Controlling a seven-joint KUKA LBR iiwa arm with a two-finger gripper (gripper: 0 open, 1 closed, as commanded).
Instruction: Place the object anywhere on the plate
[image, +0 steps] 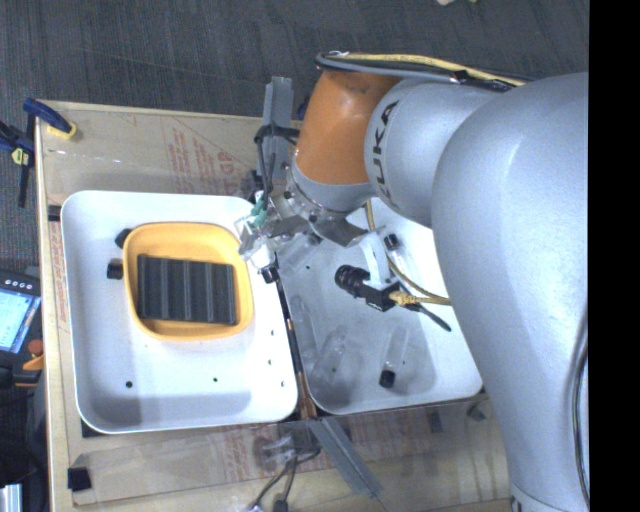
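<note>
Plate long axis left-right; gripper at its right rim

The plate lies in the left bin (right bin alongside).

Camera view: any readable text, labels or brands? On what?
"KUKA": dark letters running vertically on the grey arm, just right of its orange band; only partly visible.
Red printing on the bench board above the left bin: too blurred to read.
Red printing on the board below the bins: also unreadable.
Small screen at the left edge: lit, text too small to read.
</note>
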